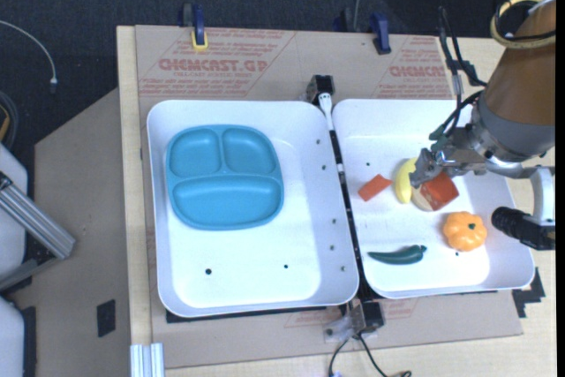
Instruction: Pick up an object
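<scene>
Flat orange block [374, 187], curved green pepper [397, 255].

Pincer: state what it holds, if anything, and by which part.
Cannot be told. The pincer is down over a red-topped object beside the yellow item in the right bin, but no grip is visible.

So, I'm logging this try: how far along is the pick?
Done: the gripper has reached the right bin, low over the yellow piece and red-topped item. In hand: nothing visibly lifted. Left: grasping and raising one.
</scene>
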Controlling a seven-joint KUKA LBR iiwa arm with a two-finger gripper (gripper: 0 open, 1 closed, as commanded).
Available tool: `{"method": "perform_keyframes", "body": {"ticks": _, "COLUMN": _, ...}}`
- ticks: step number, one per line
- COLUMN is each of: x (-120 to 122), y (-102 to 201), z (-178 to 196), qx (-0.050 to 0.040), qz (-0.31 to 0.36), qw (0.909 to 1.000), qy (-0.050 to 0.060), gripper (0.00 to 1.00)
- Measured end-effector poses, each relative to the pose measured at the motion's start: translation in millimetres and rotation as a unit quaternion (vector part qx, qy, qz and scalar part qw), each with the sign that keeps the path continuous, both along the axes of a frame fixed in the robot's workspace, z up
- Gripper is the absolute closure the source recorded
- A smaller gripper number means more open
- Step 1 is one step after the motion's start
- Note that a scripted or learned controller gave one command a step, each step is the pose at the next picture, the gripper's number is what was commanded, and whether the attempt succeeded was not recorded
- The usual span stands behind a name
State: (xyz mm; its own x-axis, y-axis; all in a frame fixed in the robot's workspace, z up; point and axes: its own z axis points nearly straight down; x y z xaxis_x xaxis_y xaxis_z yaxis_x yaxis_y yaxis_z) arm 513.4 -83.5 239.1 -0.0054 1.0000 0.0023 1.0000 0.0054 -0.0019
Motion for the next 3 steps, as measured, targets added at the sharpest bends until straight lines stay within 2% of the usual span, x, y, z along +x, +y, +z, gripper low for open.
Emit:
{"method": "perform_keyframes", "body": {"ticks": 1, "x": 14, "y": 47, "z": -8, "qx": -0.0004, "qz": 0.0, "qw": 1.0, "qy": -0.001, "gripper": 1.0}}
{"method": "perform_keyframes", "body": {"ticks": 3, "x": 38, "y": 163, "z": -13, "qx": -0.0001, "qz": 0.001, "qw": 1.0, "qy": -0.002, "gripper": 1.0}}
